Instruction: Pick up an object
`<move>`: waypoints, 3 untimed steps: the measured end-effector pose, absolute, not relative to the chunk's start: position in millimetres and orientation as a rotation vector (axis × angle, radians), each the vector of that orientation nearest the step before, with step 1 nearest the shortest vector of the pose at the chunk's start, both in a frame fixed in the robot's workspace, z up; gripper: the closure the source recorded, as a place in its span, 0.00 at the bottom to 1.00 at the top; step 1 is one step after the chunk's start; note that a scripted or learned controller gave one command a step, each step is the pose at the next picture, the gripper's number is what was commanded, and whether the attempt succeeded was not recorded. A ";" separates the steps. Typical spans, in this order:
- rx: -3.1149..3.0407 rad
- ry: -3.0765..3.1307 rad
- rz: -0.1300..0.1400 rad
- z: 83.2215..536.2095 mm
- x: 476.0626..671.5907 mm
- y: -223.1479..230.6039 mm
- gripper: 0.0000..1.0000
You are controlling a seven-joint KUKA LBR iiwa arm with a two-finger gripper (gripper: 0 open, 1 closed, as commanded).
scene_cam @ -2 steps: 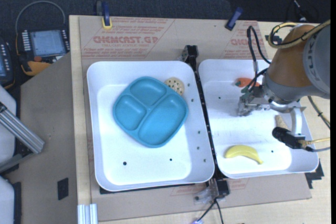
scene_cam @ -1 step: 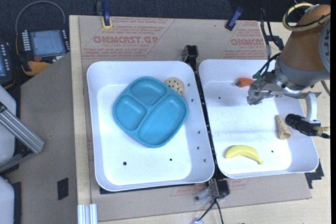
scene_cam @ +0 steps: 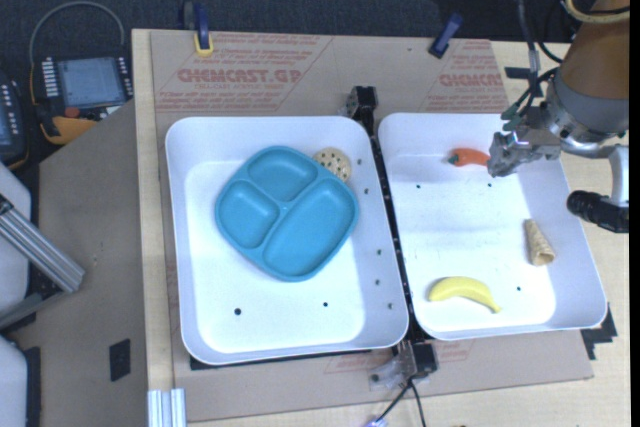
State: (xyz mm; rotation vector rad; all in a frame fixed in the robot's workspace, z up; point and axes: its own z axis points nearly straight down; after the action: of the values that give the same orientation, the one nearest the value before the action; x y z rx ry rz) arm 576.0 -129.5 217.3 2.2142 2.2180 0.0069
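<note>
My gripper hangs over the far part of the right bin, right beside a small orange carrot-like object that lies just to its left. A yellow banana lies near the front of that bin. A tan cylindrical piece rests toward the bin's right side. In the left bin a blue divided plate sits with a round cookie at its far edge. Nothing shows between the fingers.
The two bins stand on a cardboard-covered bench with clamps at the back. A black bracket sits between the bins at the rear. A small screen device lies off the bench to the left.
</note>
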 end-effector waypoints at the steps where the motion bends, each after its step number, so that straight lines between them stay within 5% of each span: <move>1: 2.215 2.218 0.006 271.0 577.7 -129.8 1.00; 3: 2.217 2.231 0.000 251.0 613.4 -16.8 1.00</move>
State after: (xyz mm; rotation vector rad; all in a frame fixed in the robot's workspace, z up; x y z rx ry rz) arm 613.4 -16.8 251.0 2.2168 2.2315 -0.0002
